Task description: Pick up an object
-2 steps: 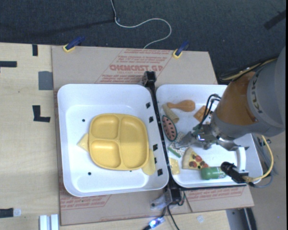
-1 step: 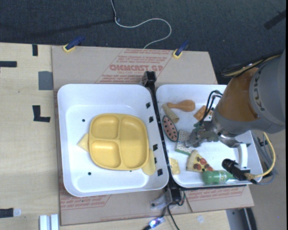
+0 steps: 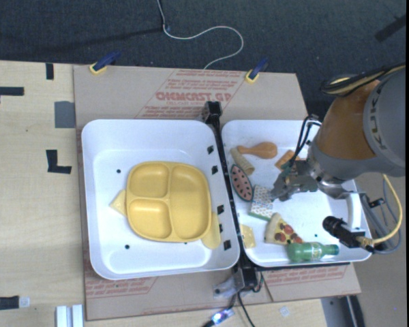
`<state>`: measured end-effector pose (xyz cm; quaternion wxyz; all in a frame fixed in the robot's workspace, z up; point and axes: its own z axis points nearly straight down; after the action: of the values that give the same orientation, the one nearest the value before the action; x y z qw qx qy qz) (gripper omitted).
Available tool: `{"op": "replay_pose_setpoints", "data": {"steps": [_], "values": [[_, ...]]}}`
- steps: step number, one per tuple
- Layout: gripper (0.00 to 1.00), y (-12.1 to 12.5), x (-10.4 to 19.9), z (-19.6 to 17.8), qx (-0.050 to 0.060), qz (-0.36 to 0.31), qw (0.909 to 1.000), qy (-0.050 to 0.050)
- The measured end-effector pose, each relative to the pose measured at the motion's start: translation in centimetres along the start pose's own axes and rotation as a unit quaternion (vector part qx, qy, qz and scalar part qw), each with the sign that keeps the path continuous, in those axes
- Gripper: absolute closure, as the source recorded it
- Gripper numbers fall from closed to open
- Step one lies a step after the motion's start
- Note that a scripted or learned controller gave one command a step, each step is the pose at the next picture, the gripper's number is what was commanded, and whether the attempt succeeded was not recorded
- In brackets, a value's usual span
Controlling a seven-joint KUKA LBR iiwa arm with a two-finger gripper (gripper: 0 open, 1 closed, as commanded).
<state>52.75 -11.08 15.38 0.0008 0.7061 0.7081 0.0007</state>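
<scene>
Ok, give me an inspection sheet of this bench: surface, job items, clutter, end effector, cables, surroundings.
Surface: two white bins, left bin and right bin, on cardboard.
Job's things: in the right bin, a toy pizza slice, green bottle, drumstick, watermelon slice.
Clutter: a yellow divided plate in the left bin.
End effector: low over the right bin; finger state unclear, nothing visibly held.
Cables: a white cable on the dark floor behind; yellow and black cables on the arm.
Surroundings: clamps on the cardboard's far edge.

Even overhead light, slightly soft.
</scene>
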Motion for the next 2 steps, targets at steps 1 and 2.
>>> {"op": "replay_pose_setpoints", "data": {"steps": [1,2], "values": [[1.0,0.3,0.4,-4.3,0.0,0.0,1.0,0.0],[1.0,0.4,0.4,-7.2,0.0,0.0,1.0,0.0]]}}
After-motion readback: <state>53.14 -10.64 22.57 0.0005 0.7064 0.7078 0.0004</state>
